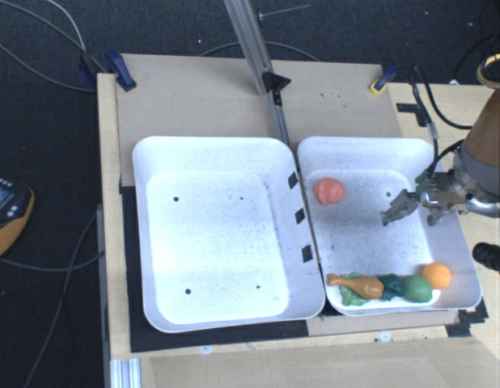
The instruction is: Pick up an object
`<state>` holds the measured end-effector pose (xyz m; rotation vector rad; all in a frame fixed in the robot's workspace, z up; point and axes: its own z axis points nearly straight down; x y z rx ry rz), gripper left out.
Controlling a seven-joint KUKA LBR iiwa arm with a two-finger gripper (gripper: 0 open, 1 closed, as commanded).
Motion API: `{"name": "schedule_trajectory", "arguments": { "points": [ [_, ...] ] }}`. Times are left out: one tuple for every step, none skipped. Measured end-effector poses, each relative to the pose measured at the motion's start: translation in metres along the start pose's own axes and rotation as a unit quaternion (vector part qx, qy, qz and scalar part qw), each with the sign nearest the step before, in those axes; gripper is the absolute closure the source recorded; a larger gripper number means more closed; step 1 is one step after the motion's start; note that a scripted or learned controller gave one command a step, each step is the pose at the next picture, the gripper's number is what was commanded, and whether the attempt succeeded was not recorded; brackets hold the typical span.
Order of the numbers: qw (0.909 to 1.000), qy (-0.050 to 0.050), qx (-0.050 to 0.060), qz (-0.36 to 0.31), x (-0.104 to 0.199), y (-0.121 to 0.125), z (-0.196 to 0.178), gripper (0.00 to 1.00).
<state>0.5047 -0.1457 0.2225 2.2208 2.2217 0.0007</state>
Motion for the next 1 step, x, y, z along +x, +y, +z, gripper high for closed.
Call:
{"name": "schedule_trajectory", "arguments": {
  "points": [
    [1.0,0.001,0.004,-0.002,0.0686,-0.0201,0.0931,0.0]
  ]
}}
